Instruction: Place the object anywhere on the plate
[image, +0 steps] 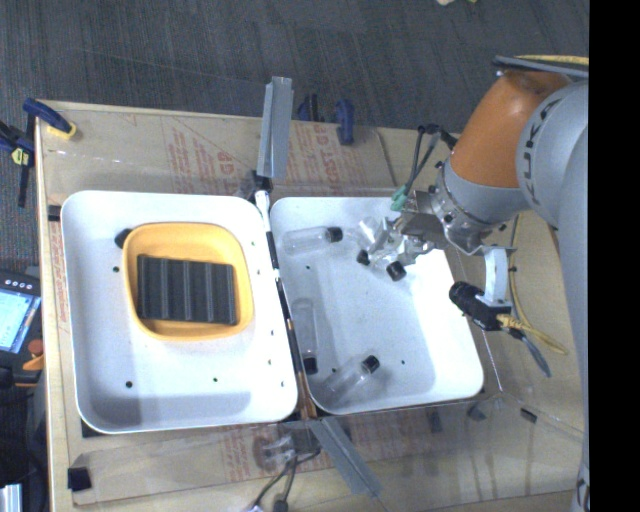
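A yellow plate (190, 237) lies in the left bin (100, 380), and a dark ridged block (188, 290) rests on it. The right bin (440, 350) holds three clear vials with black caps: one (308, 238) at the far left, one (303, 328) along the left wall, and one (350, 378) near the front. My gripper (385, 248) hangs low over the far right part of the right bin, well right of the plate. A small black-tipped piece (396, 270) sits just under it; I cannot tell if it is held.
The two bins meet along a raised rim (280, 300). The arm's orange band (500, 130) and grey wrist overhang the right bin's far right corner. Blue clamps (345, 120) stand on the bench behind the bins.
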